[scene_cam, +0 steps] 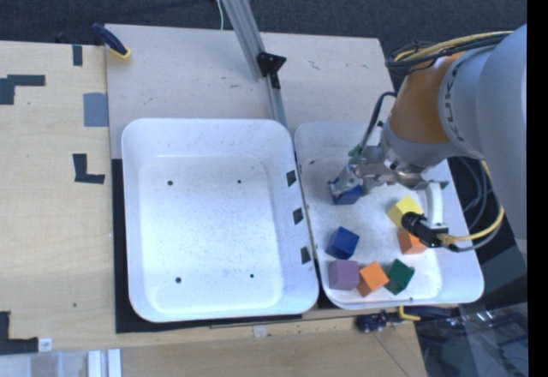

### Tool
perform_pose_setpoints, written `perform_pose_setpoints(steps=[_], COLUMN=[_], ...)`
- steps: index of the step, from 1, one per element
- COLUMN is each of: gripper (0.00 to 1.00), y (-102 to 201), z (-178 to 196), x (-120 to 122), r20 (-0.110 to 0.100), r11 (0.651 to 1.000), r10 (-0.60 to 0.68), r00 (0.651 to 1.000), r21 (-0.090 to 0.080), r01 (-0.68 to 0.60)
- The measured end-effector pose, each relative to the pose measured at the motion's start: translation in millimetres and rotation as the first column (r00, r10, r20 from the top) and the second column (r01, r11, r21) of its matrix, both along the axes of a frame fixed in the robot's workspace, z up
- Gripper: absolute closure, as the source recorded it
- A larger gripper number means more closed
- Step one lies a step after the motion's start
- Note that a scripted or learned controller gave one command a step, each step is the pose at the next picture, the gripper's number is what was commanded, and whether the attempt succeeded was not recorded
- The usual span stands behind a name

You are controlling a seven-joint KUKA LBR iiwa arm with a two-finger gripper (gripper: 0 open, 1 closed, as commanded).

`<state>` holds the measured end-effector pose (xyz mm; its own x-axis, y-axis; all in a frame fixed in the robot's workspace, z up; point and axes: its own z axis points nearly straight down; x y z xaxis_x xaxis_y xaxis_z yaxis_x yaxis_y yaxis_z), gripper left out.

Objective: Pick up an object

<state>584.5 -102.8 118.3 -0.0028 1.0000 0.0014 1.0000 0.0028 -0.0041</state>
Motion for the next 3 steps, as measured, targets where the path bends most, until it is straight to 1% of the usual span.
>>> perform_pose_setpoints(steps=[1, 2, 3], gripper=[1.0, 1.0, 1.0], y=[-1, 0, 56], z=[63, 115, 105], x=[0, 0, 2], r20=[0.008, 0.007, 0.001], r11=[1.0, 1.0, 1.0], r10=[-0.001, -0.001, 0.004], r00=[1.0, 1.0, 1.0], r21=[-0.001, -0.002, 0.0], r01=[0.001, 0.001, -0.004])
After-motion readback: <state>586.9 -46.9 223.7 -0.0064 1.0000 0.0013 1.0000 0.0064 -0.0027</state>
